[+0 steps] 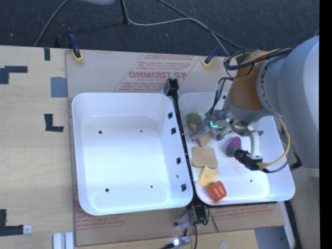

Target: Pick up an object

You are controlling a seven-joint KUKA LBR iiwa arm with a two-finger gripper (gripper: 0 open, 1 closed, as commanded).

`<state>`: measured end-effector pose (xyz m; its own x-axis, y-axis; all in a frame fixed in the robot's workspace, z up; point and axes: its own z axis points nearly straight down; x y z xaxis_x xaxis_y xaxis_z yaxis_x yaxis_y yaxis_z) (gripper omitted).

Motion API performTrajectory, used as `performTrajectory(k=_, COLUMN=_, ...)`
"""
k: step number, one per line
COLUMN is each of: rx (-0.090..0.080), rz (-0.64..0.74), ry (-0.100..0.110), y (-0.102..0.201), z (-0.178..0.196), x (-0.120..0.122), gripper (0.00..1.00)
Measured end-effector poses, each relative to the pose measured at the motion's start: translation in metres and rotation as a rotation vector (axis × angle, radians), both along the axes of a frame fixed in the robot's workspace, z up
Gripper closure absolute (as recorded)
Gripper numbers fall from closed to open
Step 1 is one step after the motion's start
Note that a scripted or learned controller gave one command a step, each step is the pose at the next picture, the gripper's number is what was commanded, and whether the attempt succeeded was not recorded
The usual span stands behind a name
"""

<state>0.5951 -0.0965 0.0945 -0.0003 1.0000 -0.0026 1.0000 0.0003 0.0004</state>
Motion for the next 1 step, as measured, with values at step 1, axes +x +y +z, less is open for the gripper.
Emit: performTrajectory(k=1, rx=0.001, rz=0.000, ry=-0.004, y=-0.0009, z=-0.0086, x=-0.0486, gripper=0.00)
